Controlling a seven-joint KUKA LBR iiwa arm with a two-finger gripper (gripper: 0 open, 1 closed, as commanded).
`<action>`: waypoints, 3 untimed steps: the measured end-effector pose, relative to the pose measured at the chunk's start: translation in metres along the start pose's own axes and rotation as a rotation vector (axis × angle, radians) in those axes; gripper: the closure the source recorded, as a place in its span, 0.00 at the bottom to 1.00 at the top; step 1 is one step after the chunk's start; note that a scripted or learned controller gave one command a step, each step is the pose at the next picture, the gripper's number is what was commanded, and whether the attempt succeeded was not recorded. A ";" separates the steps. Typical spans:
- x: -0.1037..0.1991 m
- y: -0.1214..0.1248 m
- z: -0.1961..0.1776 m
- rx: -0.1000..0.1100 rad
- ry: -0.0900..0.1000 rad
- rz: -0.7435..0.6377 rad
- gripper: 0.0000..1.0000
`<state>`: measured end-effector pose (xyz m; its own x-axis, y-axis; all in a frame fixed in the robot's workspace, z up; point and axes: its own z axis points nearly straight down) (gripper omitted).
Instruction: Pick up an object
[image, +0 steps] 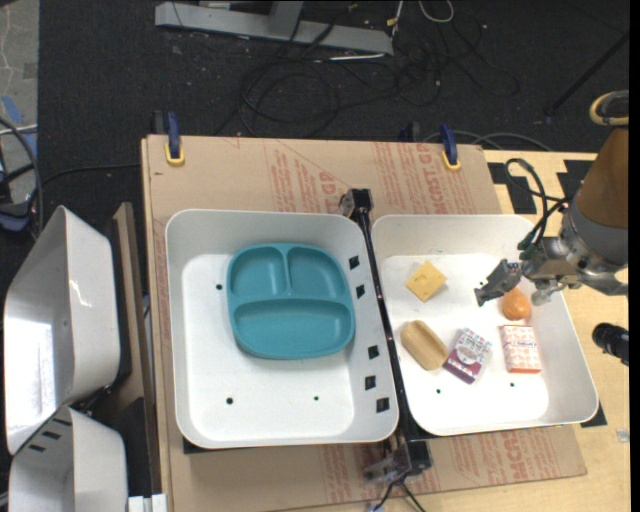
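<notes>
**Claw hangs over the orange ball in the right bin**

Taking the orange ball (516, 306) as the landmark: nearest the camera, just below it, lies a small red-and-white packet (520, 349), and to the lower left a purple-and-white wrapper (468, 355) beside a tan bread roll (424, 344). All rest in the right bin (560, 400) on the worktop (300, 175). The claw (515, 283) sits right above the ball, fingers spread, grasping nothing. Up and to the left of the ball lies a yellow cheese block (426, 281). Far left of it, the left bin (200, 400) holds a teal divided plate (290, 302).
</notes>
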<state>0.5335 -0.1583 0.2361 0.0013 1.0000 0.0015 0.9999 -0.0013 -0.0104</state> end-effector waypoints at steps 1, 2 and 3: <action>0.000 0.002 -0.005 -0.010 -0.002 -0.002 0.00; 0.003 -0.004 0.040 -0.006 0.000 0.000 0.00; 0.000 -0.001 0.085 -0.006 -0.001 0.000 0.00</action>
<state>0.5318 -0.1579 0.1513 0.0015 1.0000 0.0008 1.0000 -0.0015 -0.0045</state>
